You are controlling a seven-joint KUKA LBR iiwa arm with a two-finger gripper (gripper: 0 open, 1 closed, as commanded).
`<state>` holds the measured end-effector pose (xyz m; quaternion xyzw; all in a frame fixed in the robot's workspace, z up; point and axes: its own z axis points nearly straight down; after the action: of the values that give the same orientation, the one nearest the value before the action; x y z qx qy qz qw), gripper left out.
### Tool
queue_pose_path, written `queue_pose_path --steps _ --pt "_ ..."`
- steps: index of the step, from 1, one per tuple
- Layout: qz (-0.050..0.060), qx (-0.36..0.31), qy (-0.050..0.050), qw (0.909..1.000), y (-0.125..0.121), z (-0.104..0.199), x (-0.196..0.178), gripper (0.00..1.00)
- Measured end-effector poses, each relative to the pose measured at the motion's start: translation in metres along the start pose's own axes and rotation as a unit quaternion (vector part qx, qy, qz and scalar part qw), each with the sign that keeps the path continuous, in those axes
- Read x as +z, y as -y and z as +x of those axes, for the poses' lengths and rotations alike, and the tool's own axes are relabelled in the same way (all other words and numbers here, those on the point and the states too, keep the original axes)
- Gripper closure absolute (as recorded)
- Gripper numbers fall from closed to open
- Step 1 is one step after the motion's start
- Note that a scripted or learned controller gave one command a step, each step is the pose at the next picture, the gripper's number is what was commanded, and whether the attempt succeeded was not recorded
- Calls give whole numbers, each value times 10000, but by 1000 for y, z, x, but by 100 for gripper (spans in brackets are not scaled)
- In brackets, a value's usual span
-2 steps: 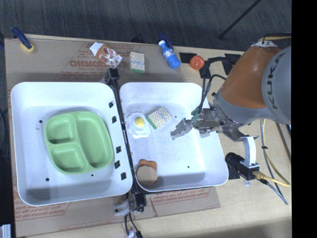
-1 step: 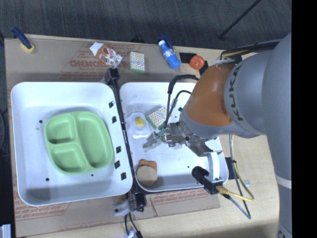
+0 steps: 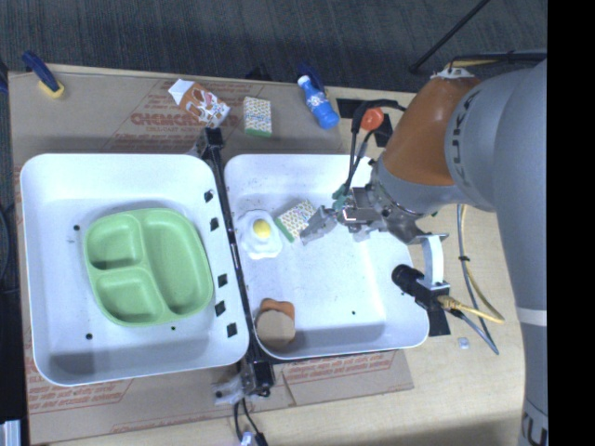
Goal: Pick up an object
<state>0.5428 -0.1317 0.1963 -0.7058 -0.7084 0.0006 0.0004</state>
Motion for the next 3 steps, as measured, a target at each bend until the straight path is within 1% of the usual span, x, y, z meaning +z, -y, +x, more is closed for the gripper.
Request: queue_pose_path --steps 1,2,3 --pt "-7 -4 -2 10000 19 -19 -24 0" --pt "13 -18 -6 10000 30 35 38 0" --pt "22 -15 -3 10000 2 20 93 0"
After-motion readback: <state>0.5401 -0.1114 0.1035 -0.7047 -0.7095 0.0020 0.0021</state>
